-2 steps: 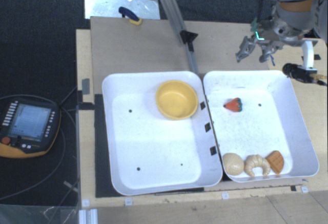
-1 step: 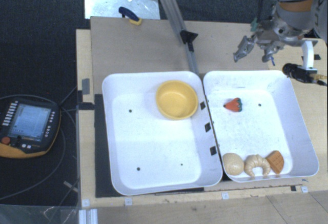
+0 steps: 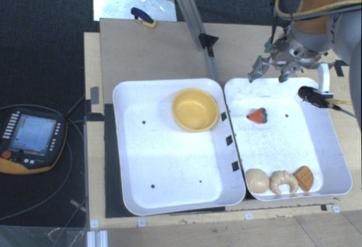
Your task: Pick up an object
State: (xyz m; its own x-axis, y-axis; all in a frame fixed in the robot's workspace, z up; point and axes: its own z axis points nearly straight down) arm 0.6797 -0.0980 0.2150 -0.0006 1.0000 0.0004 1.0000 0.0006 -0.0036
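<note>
Dark carpet surrounds a tan desk (image 3: 153,51) carrying two white bins side by side. Camera view: the jaws (image 3: 270,72) hang spread and empty over the far rim of the right bin (image 3: 331,144). Nearest target, a red-orange toy (image 3: 257,116), lies alone near that bin's middle; a straight descent centred over it seems best. A bun (image 3: 257,180), croissant (image 3: 284,181) and waffle (image 3: 304,178) crowd the near wall. A yellow bowl (image 3: 195,109) sits in the left bin (image 3: 136,155). Nothing blocks the toy.

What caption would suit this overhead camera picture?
Robot gripper hangs open above the right bin, near a small red toy.
</note>
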